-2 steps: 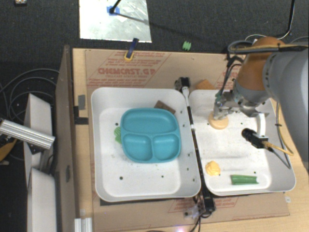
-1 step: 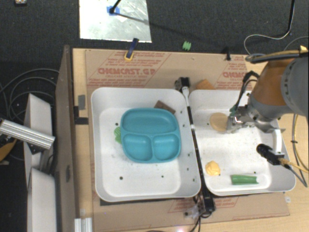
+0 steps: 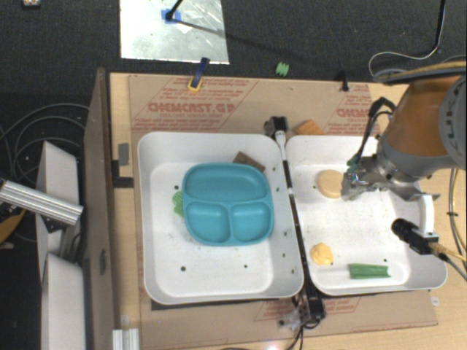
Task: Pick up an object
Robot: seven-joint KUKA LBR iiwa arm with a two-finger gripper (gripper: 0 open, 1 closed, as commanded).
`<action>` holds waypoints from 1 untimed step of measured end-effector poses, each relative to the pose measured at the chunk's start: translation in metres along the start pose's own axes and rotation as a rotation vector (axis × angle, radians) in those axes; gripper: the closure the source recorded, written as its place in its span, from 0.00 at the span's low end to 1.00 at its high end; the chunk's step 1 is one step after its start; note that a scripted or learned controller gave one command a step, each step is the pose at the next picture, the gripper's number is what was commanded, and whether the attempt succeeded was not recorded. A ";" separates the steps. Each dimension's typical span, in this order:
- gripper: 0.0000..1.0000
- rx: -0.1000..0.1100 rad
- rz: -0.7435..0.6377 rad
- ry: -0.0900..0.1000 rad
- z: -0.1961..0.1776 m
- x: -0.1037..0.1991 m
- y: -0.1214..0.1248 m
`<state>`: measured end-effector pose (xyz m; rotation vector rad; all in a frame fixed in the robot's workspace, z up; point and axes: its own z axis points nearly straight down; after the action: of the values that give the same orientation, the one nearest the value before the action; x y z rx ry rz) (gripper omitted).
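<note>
I am hanging my hand [image 3: 353,184] over the right bin [image 3: 379,283], in its half nearer the worktop's far edge, and the pale round piece [image 3: 330,184] is lying just beside it, on the side toward the divider between the two bins. The piece is roughly round, so no long axis is dictating how I turn the wrist (a small mercy). It looks like the nearest candidate for a pick: the yellow lump [image 3: 322,253] and the green stick [image 3: 368,270] are both sitting well apart from my hand, toward the bin's near edge, the stick lying lengthwise along that edge. Whether my hand is spread or drawn together I cannot tell from this angle, since the wrist is covering it; nothing is visibly gripped. The left bin [image 3: 157,217] is carrying a blue divided tray [image 3: 226,203], which is sitting far from my reach.
</note>
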<state>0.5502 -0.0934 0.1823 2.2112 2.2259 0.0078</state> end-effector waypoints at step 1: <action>0.00 0.004 0.004 -0.001 0.005 -0.002 0.000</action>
<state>0.5503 -0.0957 0.1778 2.2173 2.2236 0.0023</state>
